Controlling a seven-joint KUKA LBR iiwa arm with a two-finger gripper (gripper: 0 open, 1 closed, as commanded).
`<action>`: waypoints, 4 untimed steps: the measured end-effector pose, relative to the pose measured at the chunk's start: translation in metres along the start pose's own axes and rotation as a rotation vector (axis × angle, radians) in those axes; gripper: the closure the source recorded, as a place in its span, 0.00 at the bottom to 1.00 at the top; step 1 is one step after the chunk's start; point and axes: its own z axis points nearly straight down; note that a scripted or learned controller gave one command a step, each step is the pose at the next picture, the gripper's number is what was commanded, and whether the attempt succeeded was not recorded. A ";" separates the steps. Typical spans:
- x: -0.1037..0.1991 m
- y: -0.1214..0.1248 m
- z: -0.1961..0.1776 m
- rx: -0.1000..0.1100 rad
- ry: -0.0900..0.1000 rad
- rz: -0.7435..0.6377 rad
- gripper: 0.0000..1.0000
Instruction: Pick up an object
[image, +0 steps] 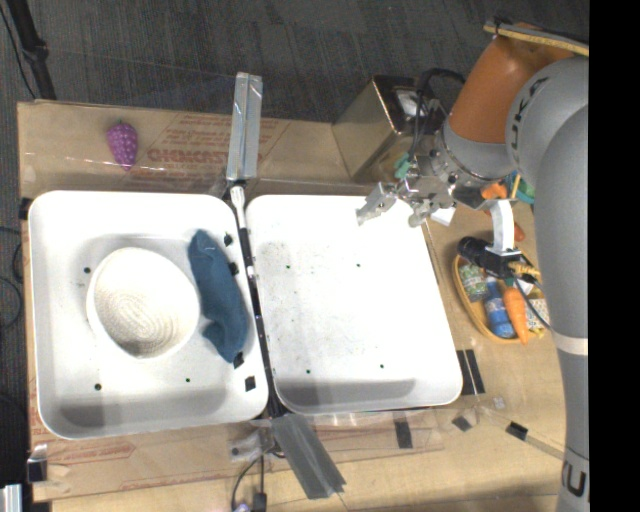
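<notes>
In the left bin (60, 400) lies a round white woven dome (145, 300). A dark blue cloth (218, 295) is crumpled beside it, against the bin's right wall. My gripper (400, 207) hangs over the far rim of the right bin (350, 300), well away from both things. Its fingers (372, 206) stand apart with nothing between them, so it is open.
A purple berry-like toy (122, 143) lies on the cardboard behind the left bin. A small tray of mixed items (497, 285) sits on the bench right of the right bin. A grey metal bar (243, 125) stands at the divide between the bins.
</notes>
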 end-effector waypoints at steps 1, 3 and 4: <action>-0.022 -0.048 -0.087 -0.006 -0.002 -0.095 0.00; -0.020 -0.101 -0.131 -0.003 -0.001 -0.559 0.00; -0.022 -0.051 -0.142 -0.006 -0.004 -0.325 0.00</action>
